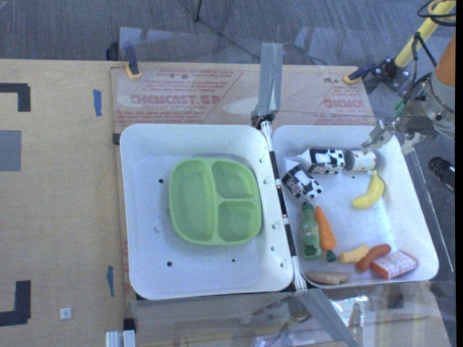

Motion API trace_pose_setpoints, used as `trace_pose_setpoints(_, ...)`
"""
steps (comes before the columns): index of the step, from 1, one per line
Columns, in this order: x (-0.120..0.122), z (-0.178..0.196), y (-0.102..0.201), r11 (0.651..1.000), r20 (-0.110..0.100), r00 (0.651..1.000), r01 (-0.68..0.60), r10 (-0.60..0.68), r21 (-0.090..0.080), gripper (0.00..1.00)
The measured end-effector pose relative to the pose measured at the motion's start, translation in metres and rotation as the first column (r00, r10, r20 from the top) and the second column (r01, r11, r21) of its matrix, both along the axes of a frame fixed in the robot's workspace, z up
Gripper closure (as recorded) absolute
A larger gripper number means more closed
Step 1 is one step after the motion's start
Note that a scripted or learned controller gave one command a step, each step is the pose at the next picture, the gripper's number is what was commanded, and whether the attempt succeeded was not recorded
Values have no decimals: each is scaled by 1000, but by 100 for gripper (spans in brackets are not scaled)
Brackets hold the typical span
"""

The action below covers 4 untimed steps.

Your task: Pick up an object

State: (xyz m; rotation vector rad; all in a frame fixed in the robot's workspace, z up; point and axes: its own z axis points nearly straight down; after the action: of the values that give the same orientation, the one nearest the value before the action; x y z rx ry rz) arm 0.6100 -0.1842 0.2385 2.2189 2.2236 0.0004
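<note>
The left white plastic bin [145, 266] holds a lime-green divided plate [215, 201]; the right white bin [412, 194] holds the small toys. The gripper [394, 132] hangs at its far right rim, state I cannot tell. The yellow plastic banana [370, 191] nearby looks light, stiff, slick; pinch mid-curve.
</note>
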Motion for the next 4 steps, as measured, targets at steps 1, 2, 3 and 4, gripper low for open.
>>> trace_pose_setpoints(1, 0, 3, -39, 997, 4, 997, 83, -83, -2, 0)
trace_pose_setpoints(2, 8, -145, -15, 994, 3, 994, 110, -110, 0, 0)
trace_pose_setpoints(3, -27, -150, -14, 961, 6, 961, 277, -277, 2, 0)
trace_pose_setpoints(4, -70, -144, -18, 971, -2, 971, 240, -240, 1, 0)
